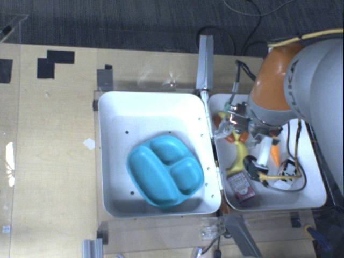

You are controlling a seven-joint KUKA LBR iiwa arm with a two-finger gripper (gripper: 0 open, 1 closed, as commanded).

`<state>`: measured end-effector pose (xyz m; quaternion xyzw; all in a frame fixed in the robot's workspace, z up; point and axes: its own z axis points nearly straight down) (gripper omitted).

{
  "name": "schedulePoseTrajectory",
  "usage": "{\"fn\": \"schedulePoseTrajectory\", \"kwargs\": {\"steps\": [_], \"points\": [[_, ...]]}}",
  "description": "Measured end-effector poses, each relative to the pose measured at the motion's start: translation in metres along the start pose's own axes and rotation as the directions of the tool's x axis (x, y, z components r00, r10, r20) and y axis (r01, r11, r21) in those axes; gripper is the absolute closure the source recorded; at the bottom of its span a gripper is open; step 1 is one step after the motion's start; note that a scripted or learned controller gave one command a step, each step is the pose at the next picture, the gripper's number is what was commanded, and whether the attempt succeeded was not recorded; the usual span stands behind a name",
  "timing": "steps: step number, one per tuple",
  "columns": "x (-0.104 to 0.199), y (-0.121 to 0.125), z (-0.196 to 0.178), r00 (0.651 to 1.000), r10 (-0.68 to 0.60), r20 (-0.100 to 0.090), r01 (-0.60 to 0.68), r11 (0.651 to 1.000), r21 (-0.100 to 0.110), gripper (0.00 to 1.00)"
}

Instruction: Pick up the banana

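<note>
Two white bins sit side by side on the bench (48, 144). The left bin (156, 109) holds a blue divided tray (165, 169), lying at a slant. The arm (301, 69) reaches over the right bin (312, 198), its orange band above the wrist. The tool (232, 123) sits low at that bin's upper left; its finger state cannot be made out. The banana (239, 157) lies just below the tool, yellow, partly covered. A small dark box (241, 186) rests beside the banana's lower end. Cables trail nearby.

You are looking at a pale wooden table (48, 144) carrying two shallow white bins side by side, the left bin (115, 144) and the right bin (312, 192), touching.
</note>
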<state>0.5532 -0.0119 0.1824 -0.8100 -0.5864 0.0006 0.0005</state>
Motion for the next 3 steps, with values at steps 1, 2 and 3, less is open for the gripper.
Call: {"fn": "schedulePoseTrajectory", "kwargs": {"steps": [1,2,3], "points": [[-0.083,-0.002,0.077,1.000,0.025,0.000,-0.025,1.000,0.003,0.00],[-0.082,0.000,0.068,1.000,0.023,-0.001,-0.023,1.000,0.000,1.00],[-0.031,-0.007,-0.075,0.999,0.050,0.000,-0.050,0.999,-0.004,1.00]]}}
